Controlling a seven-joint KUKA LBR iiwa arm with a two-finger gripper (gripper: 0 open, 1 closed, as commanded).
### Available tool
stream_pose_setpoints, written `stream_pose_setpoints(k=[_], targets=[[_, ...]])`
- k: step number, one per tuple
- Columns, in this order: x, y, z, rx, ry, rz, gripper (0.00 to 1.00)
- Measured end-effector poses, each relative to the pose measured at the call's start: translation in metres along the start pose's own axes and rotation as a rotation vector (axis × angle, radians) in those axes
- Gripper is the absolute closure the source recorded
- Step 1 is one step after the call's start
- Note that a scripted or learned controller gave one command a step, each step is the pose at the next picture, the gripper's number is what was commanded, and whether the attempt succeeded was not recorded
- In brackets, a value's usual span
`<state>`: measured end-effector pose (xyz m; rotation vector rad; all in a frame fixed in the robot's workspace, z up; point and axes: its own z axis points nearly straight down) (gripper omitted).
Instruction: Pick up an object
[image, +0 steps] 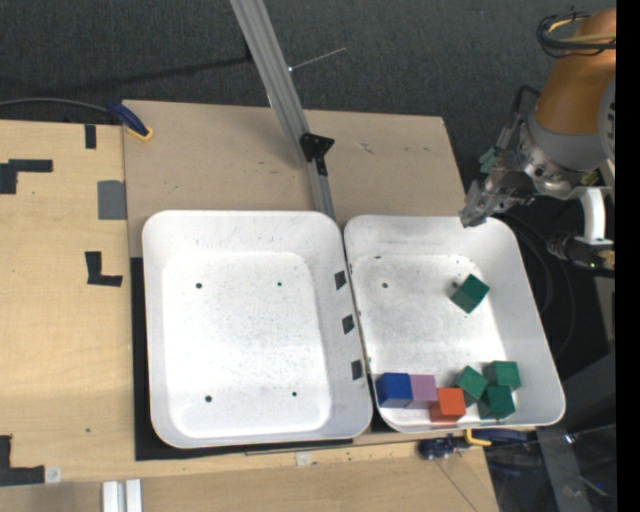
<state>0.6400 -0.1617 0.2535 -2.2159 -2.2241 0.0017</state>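
Hand (476, 212) hovering over far-right corner of right bin (535, 330), nothing visibly held; finger spread impossible to tell. Lone green cube (469, 293) near bin centre, well apart from near-edge cluster: best target. Centre above, align to faces, descend straight.
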Motion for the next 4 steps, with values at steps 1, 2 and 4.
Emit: stream_pose_setpoints(k=[1, 2, 4], targets=[[0.06, -0.014, 0.005, -0.001, 0.001, -0.003, 1.0], [0.106, -0.03, 0.019, 0.001, 0.001, -0.002, 1.0], [0.22, -0.082, 0.02, 0.002, 0.001, -0.003, 1.0]])
